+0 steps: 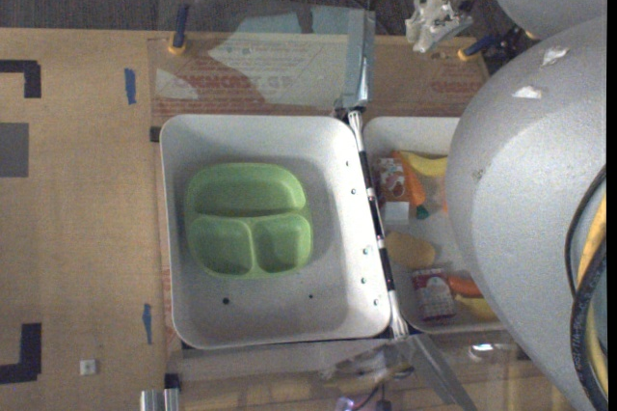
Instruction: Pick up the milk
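The right bin [424, 131] holds toy foods, and much of it is hidden behind my large grey arm [525, 206]. A small red-and-white carton [389, 178] stands by the bin's left wall. A second red-and-white carton [434, 293] lies near the front. Either one could be the milk; I cannot tell which. My gripper [436, 16] appears at the top of the view, beyond the far edge of the bins and well away from both cartons. Nothing is visible in it.
The left bin [193, 303] holds a green divided plate [249, 219]. In the right bin lie an orange carrot [415, 187], a yellow banana [431, 164], a tan piece [411, 251] and a small white block [395, 211]. Cables and clamps sit behind the bins.
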